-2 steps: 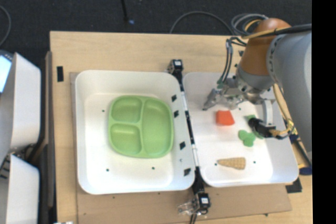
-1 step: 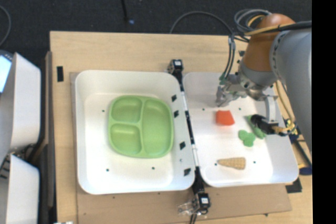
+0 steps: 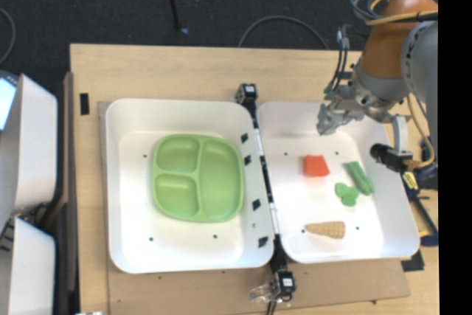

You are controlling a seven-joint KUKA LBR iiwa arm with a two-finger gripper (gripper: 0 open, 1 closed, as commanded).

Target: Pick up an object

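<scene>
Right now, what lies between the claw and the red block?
Nothing: in the camera view, bare white bin floor separates the claw from the red block.

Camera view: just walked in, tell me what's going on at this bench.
A grey robot arm with an orange band reaches in from the right, its gripper over the far part of the right bin, with nothing between its fingers. In that bin lie a red block, a green toy and a tan cone, all untouched. The left bin holds a green divided plate. Nothing has been picked up yet.
</scene>
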